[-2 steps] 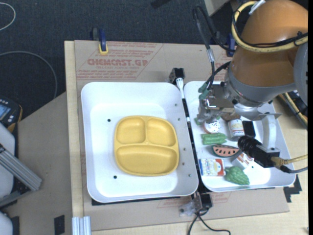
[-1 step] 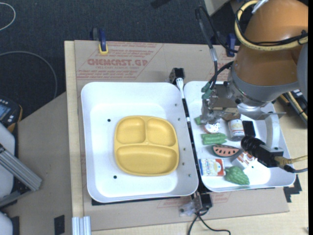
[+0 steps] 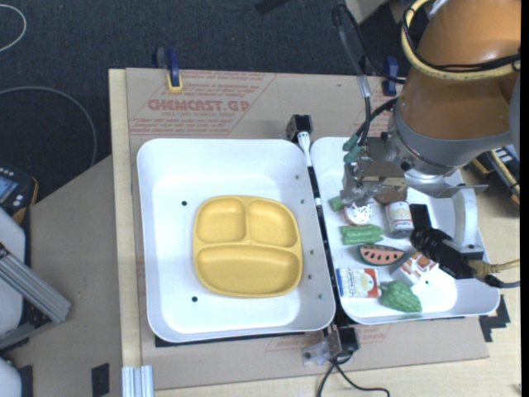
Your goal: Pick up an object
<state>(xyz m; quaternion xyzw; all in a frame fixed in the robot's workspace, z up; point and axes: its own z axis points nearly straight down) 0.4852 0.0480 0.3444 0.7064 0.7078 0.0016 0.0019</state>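
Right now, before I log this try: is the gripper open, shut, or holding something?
Gripper: low over the right bin, above the small toys; open or shut cannot be told from this view.

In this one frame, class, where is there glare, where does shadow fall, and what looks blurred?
Camera view: soft glare on the arm's orange band; the arm shades the right bin around the gripper; the left bin and yellow tray are evenly lit; the small toys are soft, labels unreadable.
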